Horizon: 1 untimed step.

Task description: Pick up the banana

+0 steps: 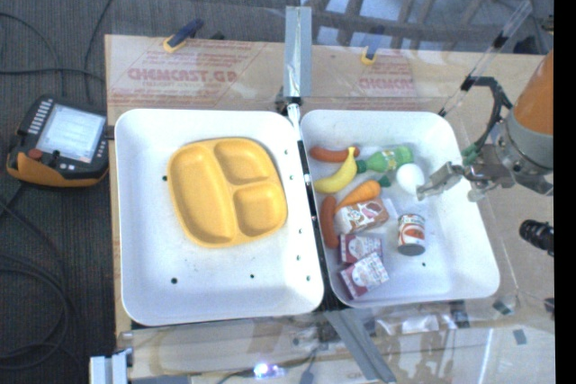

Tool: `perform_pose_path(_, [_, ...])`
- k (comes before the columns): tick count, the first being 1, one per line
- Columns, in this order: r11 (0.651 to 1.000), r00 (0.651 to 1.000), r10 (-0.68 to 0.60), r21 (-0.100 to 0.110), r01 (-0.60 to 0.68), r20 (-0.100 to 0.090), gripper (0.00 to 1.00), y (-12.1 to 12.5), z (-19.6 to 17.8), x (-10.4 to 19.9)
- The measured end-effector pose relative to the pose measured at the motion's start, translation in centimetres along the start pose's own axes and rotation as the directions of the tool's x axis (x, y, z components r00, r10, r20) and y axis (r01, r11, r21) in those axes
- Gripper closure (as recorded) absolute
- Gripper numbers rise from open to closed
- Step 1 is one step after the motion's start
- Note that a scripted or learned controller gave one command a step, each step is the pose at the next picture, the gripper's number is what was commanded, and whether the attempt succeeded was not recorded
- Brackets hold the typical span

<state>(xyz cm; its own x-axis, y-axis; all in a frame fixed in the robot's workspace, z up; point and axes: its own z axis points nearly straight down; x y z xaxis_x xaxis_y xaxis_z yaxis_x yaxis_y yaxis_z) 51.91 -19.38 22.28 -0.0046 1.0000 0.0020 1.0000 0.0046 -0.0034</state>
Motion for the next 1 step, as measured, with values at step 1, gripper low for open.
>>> perform_pose_path(1, [0.999,0.999,-0.047,-0.011,0.047,0.003,0.0,4.66,9.57,5.74])
